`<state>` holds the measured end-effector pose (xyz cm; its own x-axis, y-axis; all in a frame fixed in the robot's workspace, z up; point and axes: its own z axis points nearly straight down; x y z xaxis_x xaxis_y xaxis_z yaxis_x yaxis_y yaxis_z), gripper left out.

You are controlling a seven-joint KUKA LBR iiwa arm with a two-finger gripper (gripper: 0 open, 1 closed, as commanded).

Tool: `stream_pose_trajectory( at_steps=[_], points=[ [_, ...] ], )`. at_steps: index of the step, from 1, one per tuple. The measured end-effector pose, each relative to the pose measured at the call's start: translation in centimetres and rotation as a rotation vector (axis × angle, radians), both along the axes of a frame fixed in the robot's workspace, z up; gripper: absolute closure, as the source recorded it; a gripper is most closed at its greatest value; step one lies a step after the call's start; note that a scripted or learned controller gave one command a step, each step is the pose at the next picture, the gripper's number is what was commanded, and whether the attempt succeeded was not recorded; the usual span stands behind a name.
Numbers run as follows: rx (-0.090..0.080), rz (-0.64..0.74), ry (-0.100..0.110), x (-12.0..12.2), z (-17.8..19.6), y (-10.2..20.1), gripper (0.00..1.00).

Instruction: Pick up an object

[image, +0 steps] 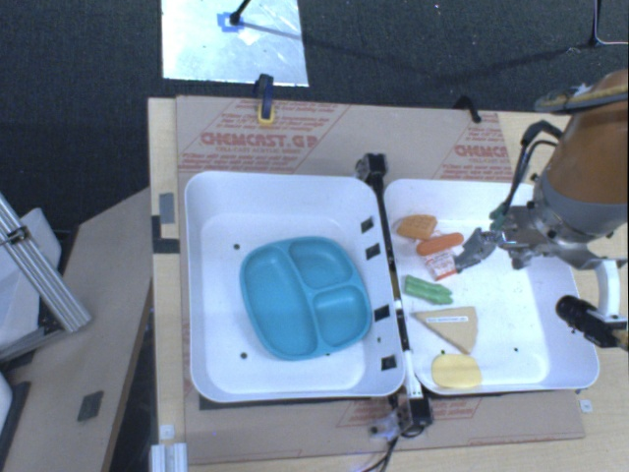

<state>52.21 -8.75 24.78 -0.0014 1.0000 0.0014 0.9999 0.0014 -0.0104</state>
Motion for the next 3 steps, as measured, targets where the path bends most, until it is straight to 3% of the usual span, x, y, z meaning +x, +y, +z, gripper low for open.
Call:
stream_pose_trajectory(
  at_steps=[1, 3],
  points=[
    [-0.001, 0.002, -0.012, 0.2, 0.6, 0.0, 0.00],
    [-0.001, -0.001, -0.006, -0.6, -11.2, -1.3, 0.00]
  ],
)
